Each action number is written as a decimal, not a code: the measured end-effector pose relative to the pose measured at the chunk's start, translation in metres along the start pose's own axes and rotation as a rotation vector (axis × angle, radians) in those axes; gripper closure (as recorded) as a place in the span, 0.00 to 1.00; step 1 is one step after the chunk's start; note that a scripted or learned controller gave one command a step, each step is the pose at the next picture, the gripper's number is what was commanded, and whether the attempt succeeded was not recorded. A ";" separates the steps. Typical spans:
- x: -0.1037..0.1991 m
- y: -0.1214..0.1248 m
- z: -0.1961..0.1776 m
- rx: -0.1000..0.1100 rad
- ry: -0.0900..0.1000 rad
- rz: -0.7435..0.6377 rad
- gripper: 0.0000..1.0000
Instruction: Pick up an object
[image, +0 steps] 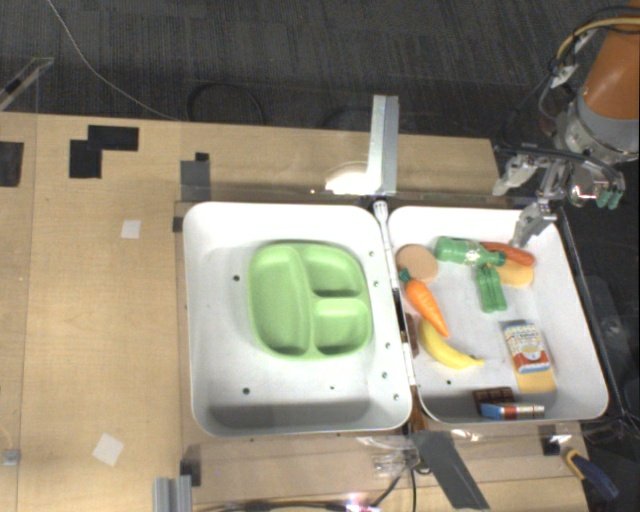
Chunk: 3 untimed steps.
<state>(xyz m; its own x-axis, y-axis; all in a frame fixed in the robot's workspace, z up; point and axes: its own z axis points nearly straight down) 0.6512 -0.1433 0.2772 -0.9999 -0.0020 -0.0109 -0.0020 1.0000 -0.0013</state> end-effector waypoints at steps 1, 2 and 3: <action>0.063 -0.022 0.089 -0.001 0.007 0.005 0.00; 0.031 -0.047 0.176 0.003 -0.004 0.030 0.00; 0.088 -0.058 0.178 0.005 -0.019 0.074 0.00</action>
<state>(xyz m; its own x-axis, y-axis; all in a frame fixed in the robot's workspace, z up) 0.5656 -0.2015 0.0984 -0.9970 0.0715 -0.0305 0.0717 0.9974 -0.0051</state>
